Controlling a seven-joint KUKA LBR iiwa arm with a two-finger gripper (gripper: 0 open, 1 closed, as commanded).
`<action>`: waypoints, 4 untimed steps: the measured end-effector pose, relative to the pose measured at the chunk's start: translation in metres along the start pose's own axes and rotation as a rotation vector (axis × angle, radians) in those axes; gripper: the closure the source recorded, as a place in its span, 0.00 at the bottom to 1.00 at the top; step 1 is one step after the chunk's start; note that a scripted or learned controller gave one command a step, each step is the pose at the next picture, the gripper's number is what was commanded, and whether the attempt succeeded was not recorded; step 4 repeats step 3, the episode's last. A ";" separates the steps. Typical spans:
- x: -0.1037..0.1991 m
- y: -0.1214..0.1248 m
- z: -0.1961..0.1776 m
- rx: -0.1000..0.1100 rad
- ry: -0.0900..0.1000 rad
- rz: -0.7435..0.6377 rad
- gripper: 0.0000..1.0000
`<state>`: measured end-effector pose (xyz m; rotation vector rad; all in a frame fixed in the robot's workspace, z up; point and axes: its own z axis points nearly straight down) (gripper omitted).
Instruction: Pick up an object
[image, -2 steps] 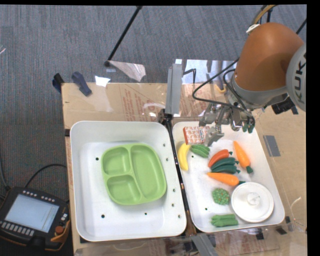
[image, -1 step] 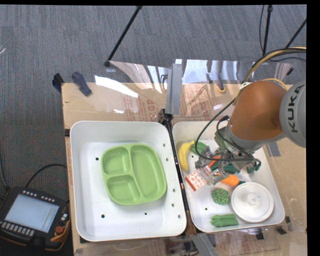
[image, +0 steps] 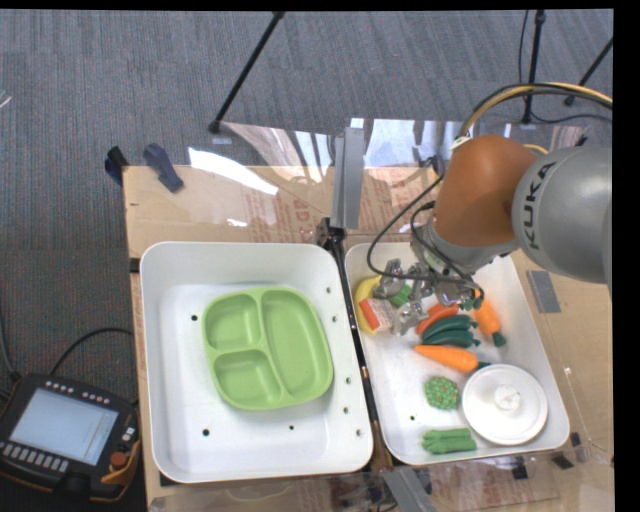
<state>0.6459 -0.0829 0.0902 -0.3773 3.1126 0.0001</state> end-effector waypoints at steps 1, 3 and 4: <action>-0.017 0.058 -0.142 0.001 -0.012 0.047 1.00; -0.024 0.104 -0.135 -0.003 0.009 0.252 1.00; -0.024 0.104 -0.135 -0.003 0.009 0.252 1.00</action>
